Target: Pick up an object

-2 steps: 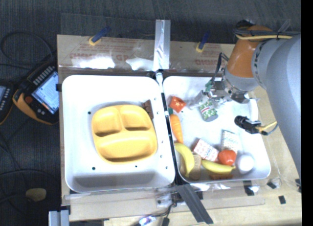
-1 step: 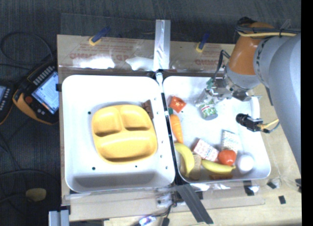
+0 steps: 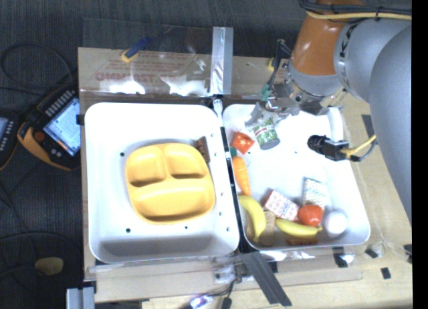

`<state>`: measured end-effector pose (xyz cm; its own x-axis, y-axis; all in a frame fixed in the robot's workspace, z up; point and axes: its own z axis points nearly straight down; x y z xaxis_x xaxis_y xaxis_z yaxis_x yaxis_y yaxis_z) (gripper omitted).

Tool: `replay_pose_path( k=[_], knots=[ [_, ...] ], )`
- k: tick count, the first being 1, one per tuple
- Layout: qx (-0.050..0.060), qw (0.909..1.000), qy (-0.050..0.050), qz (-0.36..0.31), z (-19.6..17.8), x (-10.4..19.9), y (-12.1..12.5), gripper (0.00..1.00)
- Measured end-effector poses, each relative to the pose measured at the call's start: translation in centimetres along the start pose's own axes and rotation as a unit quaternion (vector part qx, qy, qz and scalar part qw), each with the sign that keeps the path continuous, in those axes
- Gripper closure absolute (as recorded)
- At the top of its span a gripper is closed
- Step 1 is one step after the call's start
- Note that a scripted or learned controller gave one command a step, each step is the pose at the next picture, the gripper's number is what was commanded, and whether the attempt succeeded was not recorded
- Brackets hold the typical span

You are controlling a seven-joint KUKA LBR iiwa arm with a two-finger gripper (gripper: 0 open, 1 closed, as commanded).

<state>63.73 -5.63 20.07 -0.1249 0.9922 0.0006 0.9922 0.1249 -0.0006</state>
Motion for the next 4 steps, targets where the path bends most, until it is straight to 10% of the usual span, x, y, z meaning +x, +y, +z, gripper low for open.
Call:
replay_pose_path(
  k=[1, 3, 4],
  knots=[
    [0.0, 1.0, 0.0, 0.0, 0.0, 0.0, 0.0, 0.0],
    [0.0, 0.977, -0.002, -0.213, 6.6, -17.1, 1.0, 0.0],
    [0.0, 0.9477, -0.002, -0.319, 7.7, -16.9, 1.1, 0.0]
  ],
)
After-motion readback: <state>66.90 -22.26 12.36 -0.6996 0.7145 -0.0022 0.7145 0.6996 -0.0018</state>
